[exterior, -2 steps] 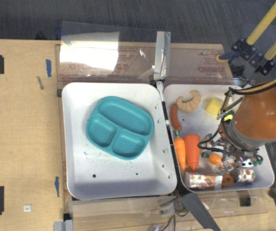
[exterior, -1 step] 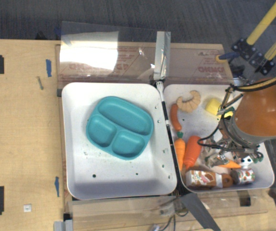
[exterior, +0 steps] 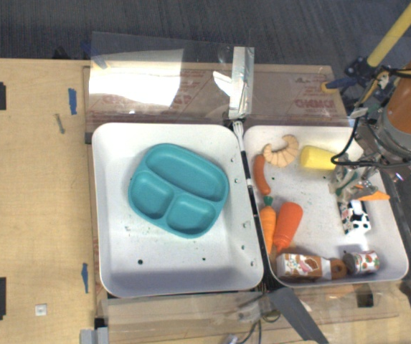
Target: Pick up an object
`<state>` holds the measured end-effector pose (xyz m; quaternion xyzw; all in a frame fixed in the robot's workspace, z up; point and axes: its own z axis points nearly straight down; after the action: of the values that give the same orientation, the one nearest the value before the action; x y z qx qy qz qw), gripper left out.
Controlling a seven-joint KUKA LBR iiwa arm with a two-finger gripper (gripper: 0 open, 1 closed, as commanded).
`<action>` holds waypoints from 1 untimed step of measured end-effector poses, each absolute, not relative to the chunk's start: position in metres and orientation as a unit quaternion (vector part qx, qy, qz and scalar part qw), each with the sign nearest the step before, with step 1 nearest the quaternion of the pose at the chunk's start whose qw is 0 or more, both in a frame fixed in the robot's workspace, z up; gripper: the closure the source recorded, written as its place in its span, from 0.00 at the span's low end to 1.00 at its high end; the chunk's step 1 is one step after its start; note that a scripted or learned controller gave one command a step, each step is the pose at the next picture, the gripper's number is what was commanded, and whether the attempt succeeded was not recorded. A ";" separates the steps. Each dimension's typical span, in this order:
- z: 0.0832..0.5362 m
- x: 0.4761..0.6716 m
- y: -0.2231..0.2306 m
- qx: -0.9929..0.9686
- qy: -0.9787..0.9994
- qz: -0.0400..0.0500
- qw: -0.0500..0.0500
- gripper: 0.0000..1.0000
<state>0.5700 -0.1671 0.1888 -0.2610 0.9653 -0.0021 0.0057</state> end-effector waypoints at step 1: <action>0.186 0.569 -0.166 -0.262 0.965 0.000 0.004 0.00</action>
<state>0.5690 -0.1660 0.1863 -0.2617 0.9652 -0.0003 0.0037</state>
